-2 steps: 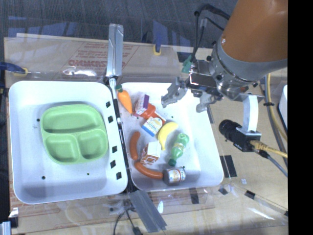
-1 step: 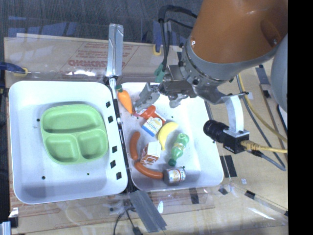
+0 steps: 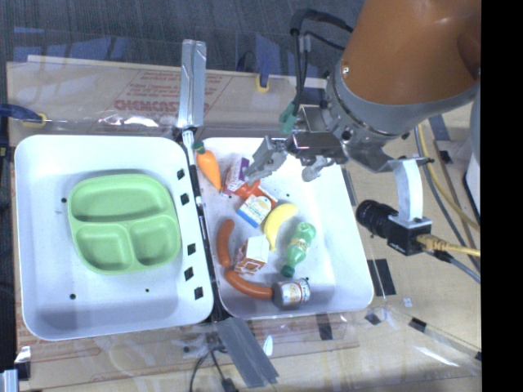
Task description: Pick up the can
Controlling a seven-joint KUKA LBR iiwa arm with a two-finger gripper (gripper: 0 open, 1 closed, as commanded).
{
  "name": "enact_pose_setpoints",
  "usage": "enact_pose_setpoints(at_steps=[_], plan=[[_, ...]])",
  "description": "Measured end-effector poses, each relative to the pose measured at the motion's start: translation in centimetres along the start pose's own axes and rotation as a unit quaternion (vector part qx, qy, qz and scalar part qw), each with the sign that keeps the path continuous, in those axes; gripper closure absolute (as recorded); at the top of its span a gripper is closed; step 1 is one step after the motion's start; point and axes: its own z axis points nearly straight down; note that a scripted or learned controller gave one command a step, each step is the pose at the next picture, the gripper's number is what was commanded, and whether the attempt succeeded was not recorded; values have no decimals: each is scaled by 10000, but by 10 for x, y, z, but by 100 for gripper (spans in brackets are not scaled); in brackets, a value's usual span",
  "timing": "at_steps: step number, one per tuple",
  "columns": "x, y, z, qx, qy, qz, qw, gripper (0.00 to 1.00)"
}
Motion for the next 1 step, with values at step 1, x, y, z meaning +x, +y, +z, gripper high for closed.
enact_pose_setpoints(at_steps=[1], plan=[[46, 1, 0, -4, 3, -1537, 9881, 0]])
